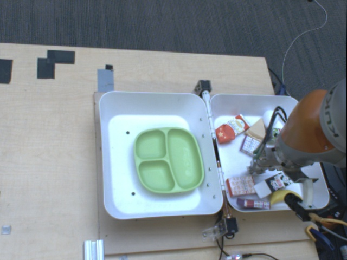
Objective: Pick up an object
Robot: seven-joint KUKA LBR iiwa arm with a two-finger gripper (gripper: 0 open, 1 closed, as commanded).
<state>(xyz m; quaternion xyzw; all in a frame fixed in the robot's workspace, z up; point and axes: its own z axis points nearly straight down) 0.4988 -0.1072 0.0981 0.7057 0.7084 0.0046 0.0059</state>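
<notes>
— How many bins on the table?

— Two white ones, side by side. The left bin, well off from the claw, holds one green plate with three compartments. The right bin has the claw down inside it.

— And the small things there?

— I count about seven. Up and left of the claw, one red packet and a red-and-white packet touching it. Just above the claw, one tan block and one checkered card. Below-left, one red-printed card and one dark tube by the near wall. Below-right, one yellow piece, partly under a black part.

— Is the claw gripping anything?

— I cannot tell; the arm with its orange band covers it from above. More items may lie under the arm, and the bin's right side is mostly hidden.
</notes>
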